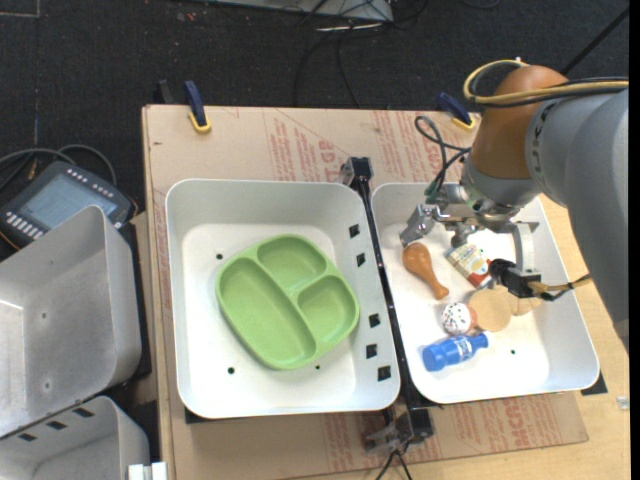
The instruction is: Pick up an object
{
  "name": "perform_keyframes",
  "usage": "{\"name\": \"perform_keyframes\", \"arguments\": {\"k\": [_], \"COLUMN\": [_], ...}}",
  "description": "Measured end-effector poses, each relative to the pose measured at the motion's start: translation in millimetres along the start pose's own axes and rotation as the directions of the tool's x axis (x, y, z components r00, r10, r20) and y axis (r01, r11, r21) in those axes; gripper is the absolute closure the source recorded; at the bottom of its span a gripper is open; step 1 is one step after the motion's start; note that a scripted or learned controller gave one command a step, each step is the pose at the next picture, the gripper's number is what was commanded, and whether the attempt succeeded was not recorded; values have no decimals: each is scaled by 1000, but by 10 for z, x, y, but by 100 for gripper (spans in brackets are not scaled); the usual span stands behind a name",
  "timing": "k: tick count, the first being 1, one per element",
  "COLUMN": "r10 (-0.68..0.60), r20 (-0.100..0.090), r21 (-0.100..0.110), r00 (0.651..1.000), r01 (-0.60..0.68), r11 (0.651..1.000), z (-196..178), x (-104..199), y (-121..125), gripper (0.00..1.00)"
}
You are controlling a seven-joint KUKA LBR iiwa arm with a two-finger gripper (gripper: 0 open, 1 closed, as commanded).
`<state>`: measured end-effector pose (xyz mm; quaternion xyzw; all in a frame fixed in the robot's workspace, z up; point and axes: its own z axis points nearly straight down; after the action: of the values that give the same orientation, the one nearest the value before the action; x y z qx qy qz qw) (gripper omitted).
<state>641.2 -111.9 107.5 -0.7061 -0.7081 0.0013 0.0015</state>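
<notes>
Reaching in from the right, the arm held its hand [450, 226] low over the right bin [560, 368], fingers spread apart and gripping nothing, with the drumstick toy [425, 268] just below its left finger.

Two white bins [190, 268] side by side. One green divided plate [288, 301] left of pincer [468, 230]. Below pincer: one drumstick [426, 269], one small bottle [468, 260], one dotted ball [457, 317], one tan disc [493, 311], one blue bottle [452, 351].
</notes>
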Motion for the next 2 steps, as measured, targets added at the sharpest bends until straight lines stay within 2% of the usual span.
{"name": "perform_keyframes", "arguments": {"k": [1, 2], "r10": [1, -1], "r20": [1, 1], "r21": [-6, -10], "r00": [1000, 1000], "r01": [-1, 1], "r11": [1000, 1000], "z": [-140, -601], "x": [-5, 67], "y": [15, 54], "gripper": [100, 100]}}
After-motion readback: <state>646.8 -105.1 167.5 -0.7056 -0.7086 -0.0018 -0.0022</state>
